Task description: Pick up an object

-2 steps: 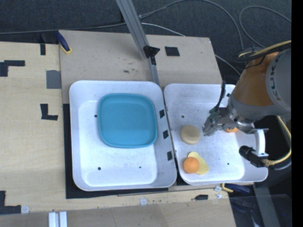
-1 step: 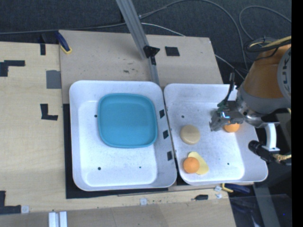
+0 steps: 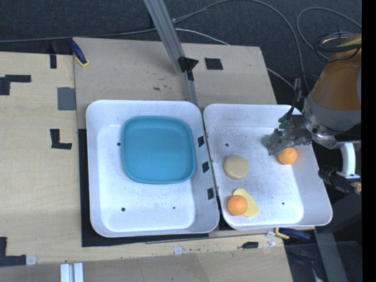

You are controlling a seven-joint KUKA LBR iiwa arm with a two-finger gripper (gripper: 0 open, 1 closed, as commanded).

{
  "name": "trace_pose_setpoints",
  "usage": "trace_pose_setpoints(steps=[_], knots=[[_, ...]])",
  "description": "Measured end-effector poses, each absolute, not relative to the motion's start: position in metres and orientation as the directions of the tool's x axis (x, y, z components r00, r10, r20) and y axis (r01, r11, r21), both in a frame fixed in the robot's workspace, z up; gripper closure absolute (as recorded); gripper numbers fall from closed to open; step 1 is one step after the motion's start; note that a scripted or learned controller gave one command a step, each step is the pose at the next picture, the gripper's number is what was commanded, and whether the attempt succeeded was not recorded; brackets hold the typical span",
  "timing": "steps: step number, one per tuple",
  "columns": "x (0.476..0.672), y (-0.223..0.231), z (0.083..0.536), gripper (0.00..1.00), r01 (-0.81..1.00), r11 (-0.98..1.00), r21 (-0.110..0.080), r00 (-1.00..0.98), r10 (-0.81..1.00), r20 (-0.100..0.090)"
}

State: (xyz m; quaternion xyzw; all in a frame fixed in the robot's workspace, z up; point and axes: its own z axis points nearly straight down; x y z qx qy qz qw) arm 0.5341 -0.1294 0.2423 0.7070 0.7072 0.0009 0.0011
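In the right bin (image 3: pixel 305 207), my gripper (image 3: pixel 276 143) hangs low near the bin's right side, at the end of the grey arm that reaches in from the right. A small orange ball (image 3: pixel 288 156) lies right beside the gripper's tip, on its near right side, touching or almost touching it. A tan round disc (image 3: pixel 236 167) rests near the bin's middle left. A second orange ball (image 3: pixel 237 205) sits at the front left, against a pale yellow piece (image 3: pixel 251 204).
The left bin (image 3: pixel 103 175) holds a blue square plate (image 3: pixel 158 148). A slanted metal pole (image 3: pixel 170 34) comes down to the gap between the bins at the back. Cables (image 3: pixel 276 22) run across the dark floor behind the bench.
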Motion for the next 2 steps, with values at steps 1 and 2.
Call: trace_pose_setpoints(steps=[1, 2], knots=[[0.545, -0.080, 0.235, 1.00, 1.000, 0.004, -0.001, -0.004, 1.000, 0.001], [0.555, -0.026, 0.230, 1.00, 1.000, 0.005, -0.001, -0.005, 1.000, 0.001]])
